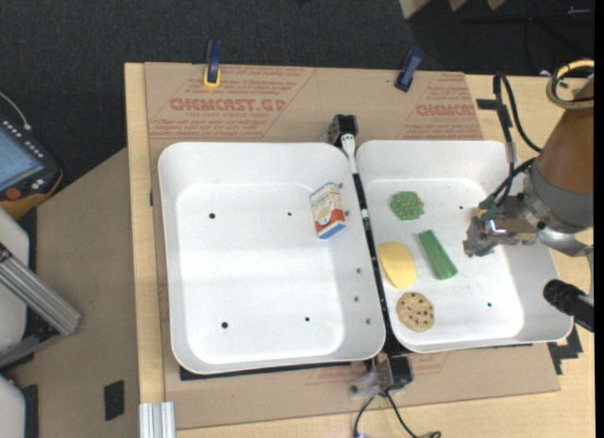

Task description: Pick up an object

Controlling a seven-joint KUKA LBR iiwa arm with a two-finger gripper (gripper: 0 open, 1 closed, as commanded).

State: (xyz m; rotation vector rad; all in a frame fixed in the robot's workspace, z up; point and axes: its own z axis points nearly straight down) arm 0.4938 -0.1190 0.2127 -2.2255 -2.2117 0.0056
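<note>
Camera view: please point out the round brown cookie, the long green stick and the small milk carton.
Round brown cookie (415,311): camera view, centre of its top face.
Long green stick (437,254): camera view, middle of its length.
Small milk carton (327,210): camera view, middle of its front panel.

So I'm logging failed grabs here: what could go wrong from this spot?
The green stick lies close beside the yellow piece, so a grab could nudge or catch both. The gripper sits right of the stick, so closing here would likely miss. The cookie looks flat and could slip.
</note>
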